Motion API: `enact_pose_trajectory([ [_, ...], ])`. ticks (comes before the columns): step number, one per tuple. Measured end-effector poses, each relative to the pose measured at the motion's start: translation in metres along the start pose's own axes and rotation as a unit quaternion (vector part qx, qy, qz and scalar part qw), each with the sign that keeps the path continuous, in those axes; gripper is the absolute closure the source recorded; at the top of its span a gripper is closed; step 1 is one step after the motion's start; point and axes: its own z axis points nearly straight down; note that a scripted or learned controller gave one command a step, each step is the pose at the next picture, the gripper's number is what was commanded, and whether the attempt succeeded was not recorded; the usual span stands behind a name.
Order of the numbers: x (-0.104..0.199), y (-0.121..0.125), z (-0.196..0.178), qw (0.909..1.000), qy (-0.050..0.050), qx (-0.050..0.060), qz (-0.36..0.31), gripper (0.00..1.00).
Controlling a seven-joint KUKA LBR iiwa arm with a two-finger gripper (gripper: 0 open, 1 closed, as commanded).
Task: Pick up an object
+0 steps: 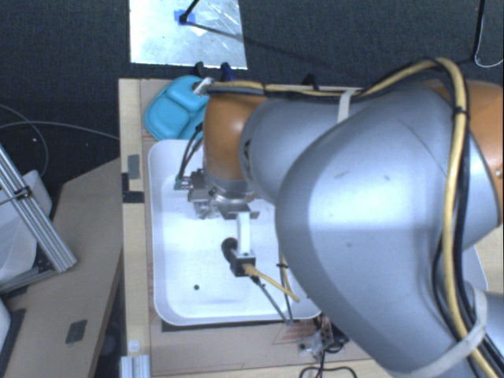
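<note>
A light blue, rounded object [173, 110] lies at the far left corner of the left white bin [169, 235]. My gripper [211, 198] hangs over the middle of this bin, below the orange band on the wrist, a short way in front of the blue object. The arm's bulk covers the bin's right part and whatever lies beneath it. A tiny dark speck [196, 287] sits on the bin floor near the front.
The grey arm [370, 211] spans the right half of the view and hides the right bin. A shiny sheet [187, 20] lies beyond the bench at the back. Metal rails [31, 227] stand off to the left.
</note>
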Motion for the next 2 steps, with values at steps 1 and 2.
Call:
enact_pose_trajectory([
  [1,-0.053,0.046,0.011,1.0000,-0.001,0.000,0.005,1.00],
  [2,-0.035,-0.051,0.012,1.0000,-0.001,0.006,0.003,1.00],
])
